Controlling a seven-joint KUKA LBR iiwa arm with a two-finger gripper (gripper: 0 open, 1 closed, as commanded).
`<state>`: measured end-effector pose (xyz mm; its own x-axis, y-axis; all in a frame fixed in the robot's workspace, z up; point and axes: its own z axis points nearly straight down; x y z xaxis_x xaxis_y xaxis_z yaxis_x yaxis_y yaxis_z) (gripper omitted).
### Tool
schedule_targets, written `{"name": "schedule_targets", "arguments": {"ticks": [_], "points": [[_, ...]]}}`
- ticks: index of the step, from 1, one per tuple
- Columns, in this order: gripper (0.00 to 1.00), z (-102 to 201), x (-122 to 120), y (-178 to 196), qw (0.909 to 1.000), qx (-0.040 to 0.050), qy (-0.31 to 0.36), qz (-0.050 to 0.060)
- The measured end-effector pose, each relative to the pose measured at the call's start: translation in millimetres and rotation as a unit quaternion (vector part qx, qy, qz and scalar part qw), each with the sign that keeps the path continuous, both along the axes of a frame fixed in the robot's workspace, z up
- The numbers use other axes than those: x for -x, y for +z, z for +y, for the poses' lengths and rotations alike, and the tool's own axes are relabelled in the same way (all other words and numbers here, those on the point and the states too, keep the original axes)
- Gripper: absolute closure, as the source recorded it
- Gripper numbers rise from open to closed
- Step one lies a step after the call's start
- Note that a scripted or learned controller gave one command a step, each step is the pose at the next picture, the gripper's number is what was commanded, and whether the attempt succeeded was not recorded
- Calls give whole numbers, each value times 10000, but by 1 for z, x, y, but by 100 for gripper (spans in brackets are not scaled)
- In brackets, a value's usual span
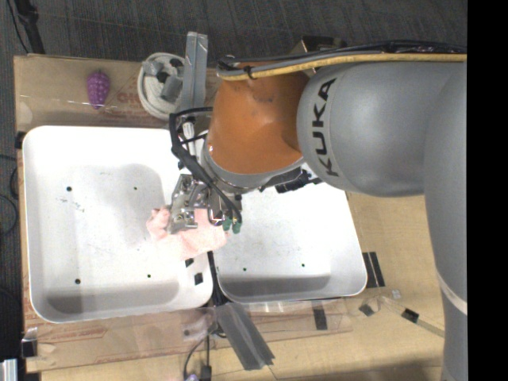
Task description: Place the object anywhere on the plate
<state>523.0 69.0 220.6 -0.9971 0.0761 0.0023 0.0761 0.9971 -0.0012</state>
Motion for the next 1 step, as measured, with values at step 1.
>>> {"name": "schedule_targets", "arguments": {"ticks": [1], "points": [[100, 44, 8, -2, 9992, 1, 404, 7]]}}
